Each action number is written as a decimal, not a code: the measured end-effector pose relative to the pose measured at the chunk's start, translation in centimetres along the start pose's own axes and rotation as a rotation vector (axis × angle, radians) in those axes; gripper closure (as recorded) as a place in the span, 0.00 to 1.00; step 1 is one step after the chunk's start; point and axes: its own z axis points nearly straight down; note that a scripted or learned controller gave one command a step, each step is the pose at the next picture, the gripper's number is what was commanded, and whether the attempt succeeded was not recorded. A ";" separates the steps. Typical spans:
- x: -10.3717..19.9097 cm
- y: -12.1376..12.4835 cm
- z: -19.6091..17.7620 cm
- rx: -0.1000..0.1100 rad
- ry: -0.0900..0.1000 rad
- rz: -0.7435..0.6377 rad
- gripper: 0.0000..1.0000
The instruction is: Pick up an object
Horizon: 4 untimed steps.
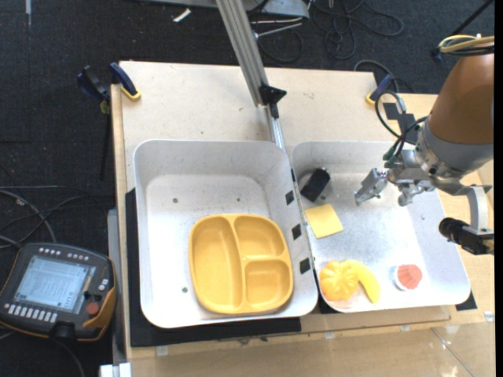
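Pale counter, two white bins. Hand spread wide, grasping nothing, poised above right bin. Below-left of hand: yellow sponge; beyond, orange fruit, banana, pink disc. Nothing picked yet; whole grasp remaining.

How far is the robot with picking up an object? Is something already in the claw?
Nothing looks picked up yet. The claw hangs over the right bin with open fingers and nothing between them. The black block, yellow square, yellow fruit toys and pink disc lie on the bin floor; the yellow divided plate lies in the left bin. Left: choosing one, closing on it, lifting.
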 end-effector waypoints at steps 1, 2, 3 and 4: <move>-0.4 -0.4 6.3 0.002 0.000 0.001 0.00; -0.4 0.1 12.5 0.001 0.000 0.001 0.00; -0.5 0.3 11.1 -0.005 -0.001 0.001 1.00; -1.2 0.9 5.2 -0.011 -0.003 -0.001 1.00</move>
